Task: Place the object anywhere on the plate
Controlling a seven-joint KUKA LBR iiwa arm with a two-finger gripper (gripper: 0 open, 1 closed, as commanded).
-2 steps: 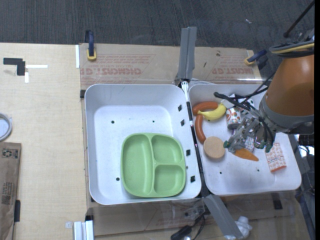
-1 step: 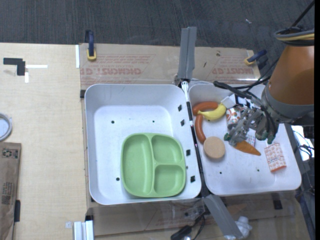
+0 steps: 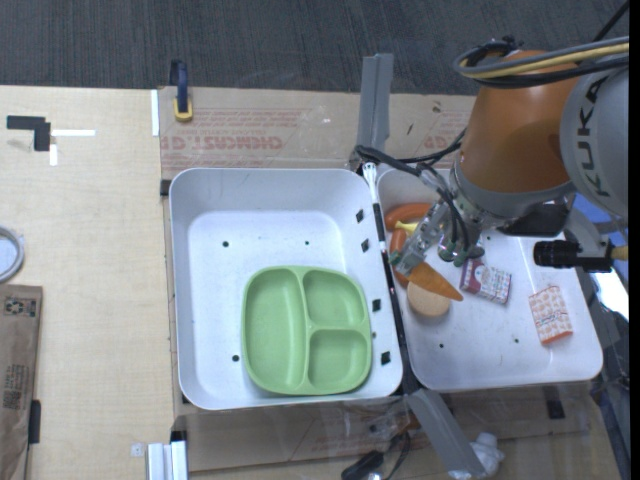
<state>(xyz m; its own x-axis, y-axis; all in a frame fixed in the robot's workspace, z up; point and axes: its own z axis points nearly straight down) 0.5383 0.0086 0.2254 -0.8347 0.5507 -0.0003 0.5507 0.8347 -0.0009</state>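
Plate (image 3: 307, 330): green, three compartments, lying flat in the left bin (image 3: 200, 268), toward its front half.
Arm (image 3: 520, 118): reaching in over the right bin (image 3: 520, 353), right of the plate, orange band uppermost.
Gripper (image 3: 418, 251): hanging just right of the plate, beyond the wall between the bins; finger spacing impossible to judge, cables blocking the view.
Carrot (image 3: 434, 280): orange wedge, possibly a toy carrot, lying just below the gripper tip; contact not discernible.
Round item (image 3: 428, 303): tan, touching the wedge, right of the plate.
Packets: pink one (image 3: 491, 283) and orange-white one (image 3: 550, 315), lying farther right of the plate.
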